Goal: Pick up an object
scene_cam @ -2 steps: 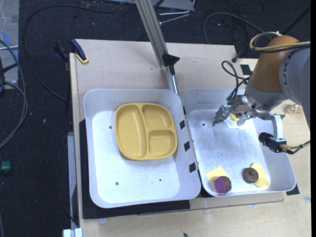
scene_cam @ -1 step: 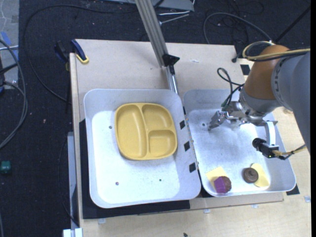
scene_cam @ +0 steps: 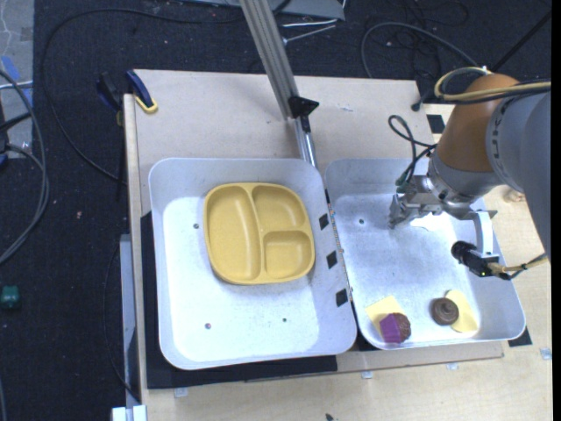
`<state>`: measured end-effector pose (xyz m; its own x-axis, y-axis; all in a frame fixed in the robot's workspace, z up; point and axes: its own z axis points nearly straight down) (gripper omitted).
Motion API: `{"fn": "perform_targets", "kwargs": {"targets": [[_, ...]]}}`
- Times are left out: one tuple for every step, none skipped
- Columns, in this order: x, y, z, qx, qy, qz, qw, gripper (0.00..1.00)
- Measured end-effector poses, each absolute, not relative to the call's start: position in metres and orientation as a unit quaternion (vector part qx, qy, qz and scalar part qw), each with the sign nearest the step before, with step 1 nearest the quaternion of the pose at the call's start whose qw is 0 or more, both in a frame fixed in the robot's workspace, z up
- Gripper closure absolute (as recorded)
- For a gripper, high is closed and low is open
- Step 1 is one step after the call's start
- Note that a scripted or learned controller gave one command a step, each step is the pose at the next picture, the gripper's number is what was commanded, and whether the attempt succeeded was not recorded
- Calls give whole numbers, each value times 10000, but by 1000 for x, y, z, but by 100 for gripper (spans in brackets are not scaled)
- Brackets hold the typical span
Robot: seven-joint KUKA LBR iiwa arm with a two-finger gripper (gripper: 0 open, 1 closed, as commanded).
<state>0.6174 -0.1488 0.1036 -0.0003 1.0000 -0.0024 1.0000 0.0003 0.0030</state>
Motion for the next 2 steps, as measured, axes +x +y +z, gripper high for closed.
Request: {"fn": "perform_targets", "kwargs": {"targets": [[612, -155, 151, 7074, 7068, 10, 20, 100], [611, -160, 213, 7070, 7072, 11, 24, 100]]}}
